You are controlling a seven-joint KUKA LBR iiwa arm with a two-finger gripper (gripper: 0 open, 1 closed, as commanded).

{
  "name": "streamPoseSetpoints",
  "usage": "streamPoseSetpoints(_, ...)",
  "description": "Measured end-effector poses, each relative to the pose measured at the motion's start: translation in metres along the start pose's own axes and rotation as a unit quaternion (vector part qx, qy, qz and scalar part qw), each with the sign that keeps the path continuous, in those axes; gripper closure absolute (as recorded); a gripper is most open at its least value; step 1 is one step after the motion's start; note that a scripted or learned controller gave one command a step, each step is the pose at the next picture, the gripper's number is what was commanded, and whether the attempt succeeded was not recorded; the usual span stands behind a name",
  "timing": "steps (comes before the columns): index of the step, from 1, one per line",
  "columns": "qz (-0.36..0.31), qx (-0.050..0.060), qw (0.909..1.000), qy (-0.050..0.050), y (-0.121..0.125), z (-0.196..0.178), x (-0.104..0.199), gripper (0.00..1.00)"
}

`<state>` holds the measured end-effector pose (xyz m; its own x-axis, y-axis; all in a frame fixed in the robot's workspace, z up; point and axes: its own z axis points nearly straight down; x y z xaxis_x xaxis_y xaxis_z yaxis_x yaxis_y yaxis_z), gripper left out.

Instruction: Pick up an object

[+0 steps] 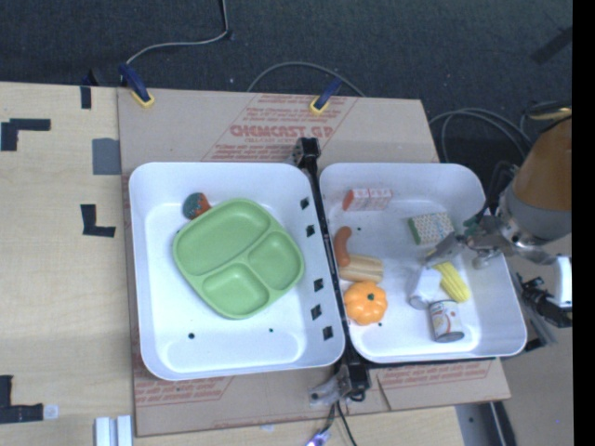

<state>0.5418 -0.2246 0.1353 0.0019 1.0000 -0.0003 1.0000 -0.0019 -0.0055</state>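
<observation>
Over the right bin's (465, 182) far-right edge the gripper (457, 243) is hovering, reaching in from the arm (544, 189) beyond the rim. Whether it is parted or closed I cannot tell at this size, and nothing is showing in its grasp. Taking that bin as the landmark, the yellow corn cob (453, 282) is lying nearest the gripper, just below it toward the bin's front, with its long axis running diagonally from back-left to front-right. I judge it the likeliest target, so the coming move is probably a short drop forward with the gripper turned across that diagonal. A speckled block (429, 227) is sitting just to the gripper's left, and a small can (445, 321) is lying near the front wall beside a crumpled pale wrapper (423, 288). Along the bin's left side, an orange pumpkin (365, 303), a hot dog bun (361, 268), a sausage (342, 242) and a small red-printed packet (367, 196) are resting. Left of it, the other bin (153, 277) is holding a green divided plate (239, 257), with a small round toy (195, 204) touching the plate's back corner. Both bins are sitting on cardboard (279, 128) over the surface (56, 295).
</observation>
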Motion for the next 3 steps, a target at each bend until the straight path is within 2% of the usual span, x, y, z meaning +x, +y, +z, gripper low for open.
streamPoseSetpoints(1, -0.001, -0.012, 0.9999, -0.001, -0.019, 0.033, 0.007, 0.00)
streamPoseSetpoints(2, 0.002, -0.025, 0.9996, -0.010, -0.031, 0.037, 0.022, 0.00)
streamPoseSetpoints(3, 0.001, -0.026, 0.9996, -0.010, -0.030, 0.024, 0.021, 1.00)
